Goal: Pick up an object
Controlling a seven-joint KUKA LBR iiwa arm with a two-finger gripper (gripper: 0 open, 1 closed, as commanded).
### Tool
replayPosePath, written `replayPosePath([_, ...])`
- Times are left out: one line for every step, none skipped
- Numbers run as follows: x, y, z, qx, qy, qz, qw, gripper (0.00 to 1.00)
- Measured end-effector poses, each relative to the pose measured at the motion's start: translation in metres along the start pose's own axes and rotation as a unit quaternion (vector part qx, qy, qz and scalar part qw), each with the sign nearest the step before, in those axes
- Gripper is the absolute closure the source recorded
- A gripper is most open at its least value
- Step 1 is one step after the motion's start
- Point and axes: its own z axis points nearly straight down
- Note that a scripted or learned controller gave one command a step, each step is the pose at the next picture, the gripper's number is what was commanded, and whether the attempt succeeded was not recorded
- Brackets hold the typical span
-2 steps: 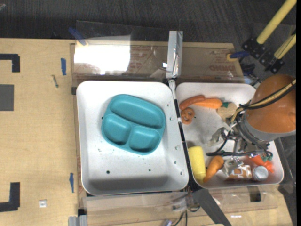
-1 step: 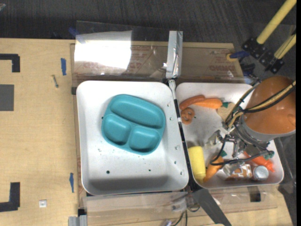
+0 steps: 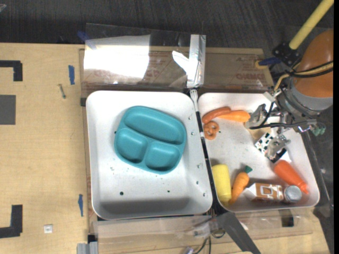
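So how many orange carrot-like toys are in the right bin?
3. One long carrot lies at the bin's top left, a small carrot beside the yellow piece at the bottom, one orange piece bottom right. Others may be hidden under the arm.

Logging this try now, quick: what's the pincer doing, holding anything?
Pincer: low in the right bin over a black-and-white patterned object; open or shut cannot be told, no hold visible.
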Motion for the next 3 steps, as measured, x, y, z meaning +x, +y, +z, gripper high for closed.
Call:
replayPosePath([0.036, 0.038, 0.091, -0.001, 0.001, -0.032, 0.9995, 0.0])
replayPosePath([0.063, 0.055, 0.084, 0.009, -0.016, -0.003, 0.9998, 0.0])
replayPosePath([0.058, 0.076, 0.084, 0.008, -0.015, -0.058, 0.9981, 0.0])
